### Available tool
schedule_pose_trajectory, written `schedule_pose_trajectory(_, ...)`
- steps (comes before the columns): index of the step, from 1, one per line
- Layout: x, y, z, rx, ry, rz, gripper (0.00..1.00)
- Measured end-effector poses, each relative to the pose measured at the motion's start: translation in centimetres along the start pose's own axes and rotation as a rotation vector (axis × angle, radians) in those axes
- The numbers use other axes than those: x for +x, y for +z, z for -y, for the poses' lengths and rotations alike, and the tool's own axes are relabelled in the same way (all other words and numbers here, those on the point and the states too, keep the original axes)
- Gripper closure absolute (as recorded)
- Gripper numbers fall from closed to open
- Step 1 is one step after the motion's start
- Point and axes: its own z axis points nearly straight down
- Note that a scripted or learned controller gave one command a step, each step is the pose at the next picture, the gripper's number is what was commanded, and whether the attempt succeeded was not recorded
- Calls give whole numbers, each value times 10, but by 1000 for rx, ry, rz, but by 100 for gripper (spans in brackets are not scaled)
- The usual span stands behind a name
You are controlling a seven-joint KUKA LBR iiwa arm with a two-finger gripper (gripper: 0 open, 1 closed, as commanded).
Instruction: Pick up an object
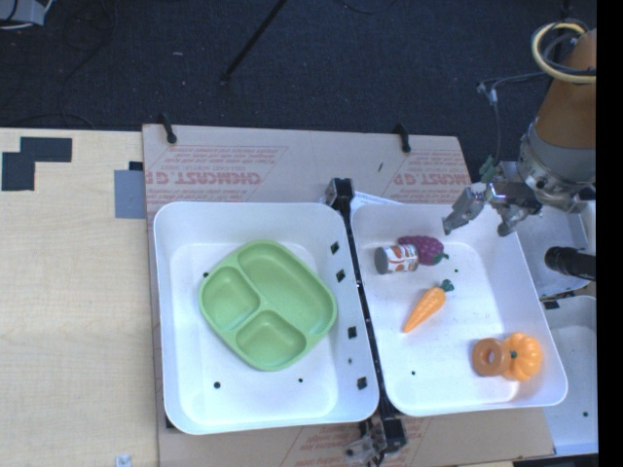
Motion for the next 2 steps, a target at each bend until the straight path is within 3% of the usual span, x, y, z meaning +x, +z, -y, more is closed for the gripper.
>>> schedule_pose_trajectory(1, 0, -8, -2, -13, -2, 2, 0)
schedule_pose_trajectory(2, -4, 55, 0, -7, -1, 1, 0)
